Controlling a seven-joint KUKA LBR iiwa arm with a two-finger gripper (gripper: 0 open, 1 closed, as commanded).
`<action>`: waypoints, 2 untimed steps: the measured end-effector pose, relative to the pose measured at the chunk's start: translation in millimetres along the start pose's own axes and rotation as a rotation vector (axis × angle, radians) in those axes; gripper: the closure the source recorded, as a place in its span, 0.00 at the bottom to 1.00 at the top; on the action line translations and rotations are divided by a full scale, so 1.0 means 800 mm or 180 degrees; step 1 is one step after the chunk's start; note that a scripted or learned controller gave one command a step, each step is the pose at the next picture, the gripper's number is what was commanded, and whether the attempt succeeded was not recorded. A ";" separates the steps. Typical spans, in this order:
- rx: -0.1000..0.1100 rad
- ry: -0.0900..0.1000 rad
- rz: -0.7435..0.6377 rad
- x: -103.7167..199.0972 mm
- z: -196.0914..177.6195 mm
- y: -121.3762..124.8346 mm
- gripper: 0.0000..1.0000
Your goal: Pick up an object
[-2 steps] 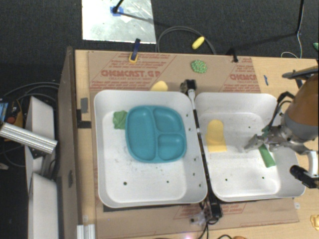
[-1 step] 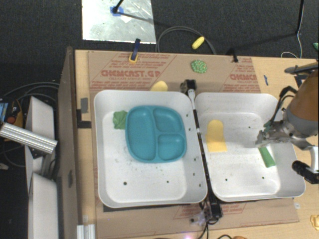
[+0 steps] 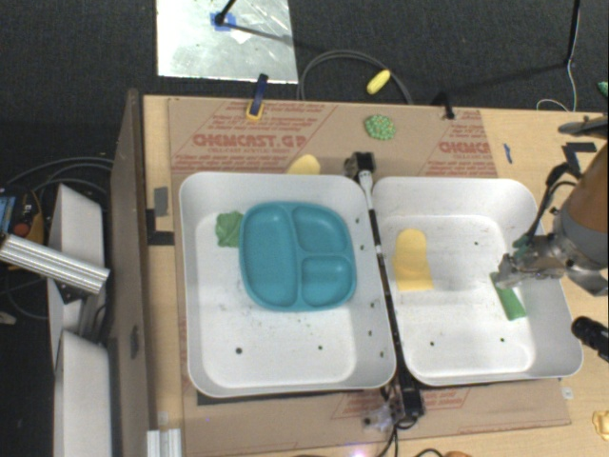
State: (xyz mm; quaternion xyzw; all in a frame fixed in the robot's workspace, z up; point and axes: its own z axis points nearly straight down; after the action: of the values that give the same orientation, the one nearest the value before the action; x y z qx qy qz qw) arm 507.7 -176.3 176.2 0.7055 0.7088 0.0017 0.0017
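Tool over right bin | green block at tip

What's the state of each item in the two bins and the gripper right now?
Teal plastic divided plate: flat in left white bin, right side up.
Green leafy piece: in the left bin, tucked at the plate's left edge.
Yellow flat object: lying flat in right white bin, near its left wall.
Green stick-shaped object: lying in the right bin, just below the gripper.
Gripper: low over the right bin's right side; hold unclear.
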 end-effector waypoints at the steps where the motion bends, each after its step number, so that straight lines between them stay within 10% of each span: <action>1: 0.0003 0.0005 -0.0026 0.103 -0.014 0.040 1.00; 2: 0.0009 -0.0001 0.0005 0.096 -0.013 0.038 0.00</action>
State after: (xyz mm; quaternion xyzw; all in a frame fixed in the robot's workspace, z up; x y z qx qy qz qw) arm 537.4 -99.0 187.0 0.7060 0.7082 0.0006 0.0008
